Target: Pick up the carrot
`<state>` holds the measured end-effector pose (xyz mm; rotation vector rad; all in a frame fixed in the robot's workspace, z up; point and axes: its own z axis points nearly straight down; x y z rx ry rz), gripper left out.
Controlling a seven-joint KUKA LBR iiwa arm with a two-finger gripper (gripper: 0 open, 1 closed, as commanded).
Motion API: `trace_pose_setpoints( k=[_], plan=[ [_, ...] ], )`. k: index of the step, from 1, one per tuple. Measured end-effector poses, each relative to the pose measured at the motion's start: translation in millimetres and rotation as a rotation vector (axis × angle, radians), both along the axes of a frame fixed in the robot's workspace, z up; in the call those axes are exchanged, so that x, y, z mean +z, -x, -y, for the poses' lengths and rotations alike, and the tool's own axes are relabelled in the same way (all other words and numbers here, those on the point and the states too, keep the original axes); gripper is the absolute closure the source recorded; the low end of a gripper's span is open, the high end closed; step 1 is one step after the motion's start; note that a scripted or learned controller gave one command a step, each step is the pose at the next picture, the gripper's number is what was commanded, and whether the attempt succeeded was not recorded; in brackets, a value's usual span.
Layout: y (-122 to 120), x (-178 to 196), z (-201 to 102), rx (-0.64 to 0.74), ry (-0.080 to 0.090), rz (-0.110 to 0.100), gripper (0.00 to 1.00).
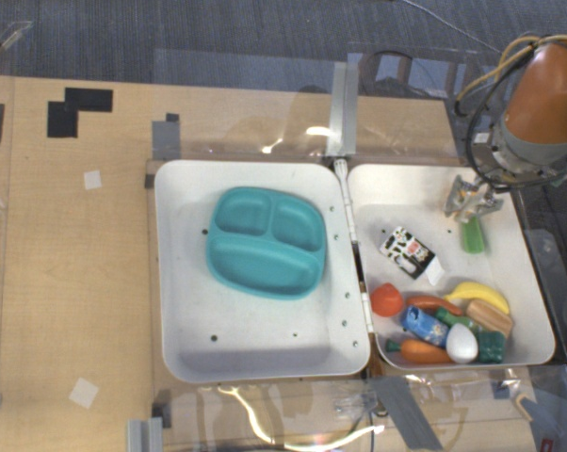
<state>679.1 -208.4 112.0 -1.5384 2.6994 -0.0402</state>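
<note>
Pale wooden bench fills most of the frame, with grey carpet along the top, and on it sit two shallow white bins side by side: the left white bin [175, 281] carries a teal plastic divided plate [266, 241], and the right white bin [396, 196] holds a cluster of toy food in its lower part. The orange plastic carrot [423, 351] lies near the lower edge of the frame, at the bottom of that cluster, touching a white egg-shaped toy [462, 344] on its right and just below a small blue packet [422, 323]. The metal two-finger gripper [471, 199] hangs at the upper right of the right bin, above a small green block [473, 236], well apart from the carrot; nothing shows between it and I cannot tell whether it is released or clenched. By my reading the task is at the approach step, with the pick not yet made. The next move calls for travel down the frame and slightly left, then a descent onto the carrot's body. Crowding is the trouble: the egg, the packet, a red round tomato toy [387, 299], a yellow banana [479, 297] and the bin's lower wall all hem the carrot in. A black-and-white cow-patterned box [406, 250] lies between gripper and cluster.
</note>
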Motion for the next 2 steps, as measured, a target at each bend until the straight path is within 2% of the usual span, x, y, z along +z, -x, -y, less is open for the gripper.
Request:
trace_pose_setpoints(
  k=[1, 2],
  plan=[
    [39.3, 116.2, -1.9, 0.013, 0.001, -0.018, 1.0],
    [41.4, 108.7, -3.9, 0.015, -0.005, -0.031, 0.0]
  ],
)
